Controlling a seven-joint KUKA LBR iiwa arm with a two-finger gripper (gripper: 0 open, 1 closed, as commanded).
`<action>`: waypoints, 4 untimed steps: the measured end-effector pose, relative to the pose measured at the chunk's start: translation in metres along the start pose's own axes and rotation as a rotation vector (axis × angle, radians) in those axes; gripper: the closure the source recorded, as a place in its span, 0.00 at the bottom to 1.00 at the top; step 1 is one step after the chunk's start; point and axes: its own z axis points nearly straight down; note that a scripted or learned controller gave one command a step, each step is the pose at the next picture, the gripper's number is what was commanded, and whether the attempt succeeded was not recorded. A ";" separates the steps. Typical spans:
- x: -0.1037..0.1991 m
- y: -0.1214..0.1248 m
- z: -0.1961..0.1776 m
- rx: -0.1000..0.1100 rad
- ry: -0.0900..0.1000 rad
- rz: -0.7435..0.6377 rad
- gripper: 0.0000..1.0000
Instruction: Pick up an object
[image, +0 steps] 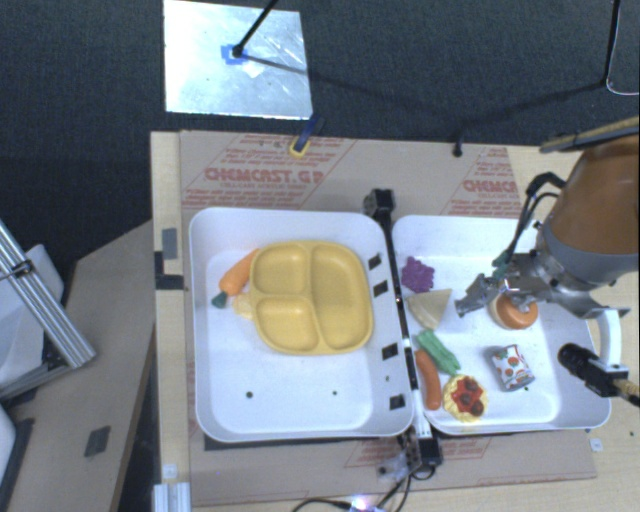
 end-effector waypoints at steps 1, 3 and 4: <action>0.004 0.009 0.049 0.005 0.001 0.001 0.00; -0.001 0.011 0.129 -0.004 -0.002 0.001 0.00; -0.001 0.010 0.120 -0.003 0.000 0.002 1.00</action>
